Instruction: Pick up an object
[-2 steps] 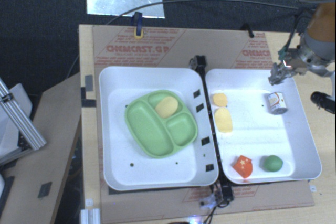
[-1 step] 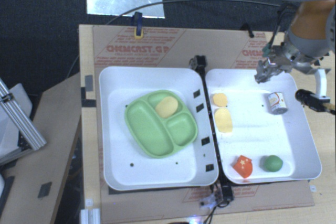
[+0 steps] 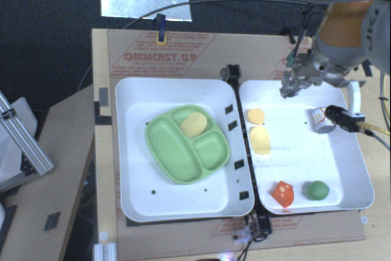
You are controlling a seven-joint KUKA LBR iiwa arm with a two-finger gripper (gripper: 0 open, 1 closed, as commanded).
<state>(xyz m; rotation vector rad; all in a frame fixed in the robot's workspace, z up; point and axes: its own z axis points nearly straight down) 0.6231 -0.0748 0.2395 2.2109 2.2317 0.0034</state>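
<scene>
My gripper [image 3: 288, 90] hangs over the back left part of the right bin [image 3: 354, 162], with nothing seen between it and the bin floor. In that bin lie a small orange-yellow piece [image 3: 255, 116], a pale yellow piece [image 3: 260, 140] just in front of it, a red piece [image 3: 282, 192] and a green ball [image 3: 317, 190] near the front edge. A small silver can [image 3: 319, 120] sits toward the bin's right side. The gripper is behind and to the right of the orange-yellow piece, apart from it.
The left bin [image 3: 137, 131] holds a green divided plate [image 3: 177, 156] with a yellow lump [image 3: 194, 124] in its back compartment. A black divider [image 3: 241, 143] runs between the bins. A blue and yellow clamp [image 3: 160, 29] stands behind the bench.
</scene>
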